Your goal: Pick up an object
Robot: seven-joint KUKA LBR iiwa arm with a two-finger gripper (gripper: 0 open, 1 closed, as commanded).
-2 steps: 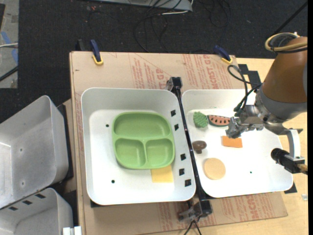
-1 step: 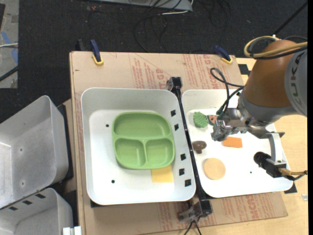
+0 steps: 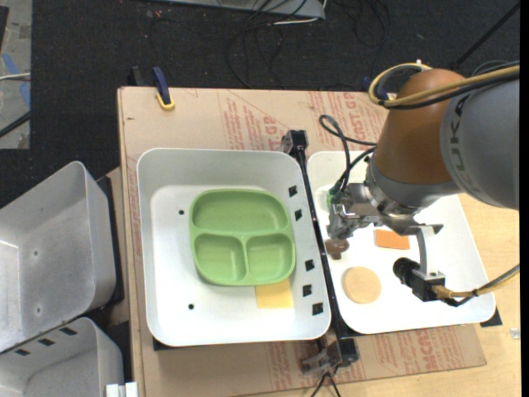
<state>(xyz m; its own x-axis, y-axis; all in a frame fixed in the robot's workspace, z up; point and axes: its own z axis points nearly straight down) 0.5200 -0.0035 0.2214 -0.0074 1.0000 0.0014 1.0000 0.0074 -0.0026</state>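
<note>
While the arm (image 3: 450, 131) leans over the right bin (image 3: 475, 259), its gripper (image 3: 337, 236) hangs at that bin's nine o'clock edge (finger state cannot be told). An orange wedge (image 3: 391, 240) and tan disc (image 3: 362, 285) lie near it. White letters "KU" mark the arm; red print on the cardboard (image 3: 248, 114) is unreadable.

Green divided plate (image 3: 243, 236), yellow square (image 3: 274, 295), orange block (image 3: 391, 240), tan disc (image 3: 362, 285), white bins (image 3: 157, 222).

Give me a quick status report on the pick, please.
Gripper low at right bin's left edge, grasp unclear. Orange piece and tan disc lie loose nearby. Green tray, yellow square in left bin.
</note>
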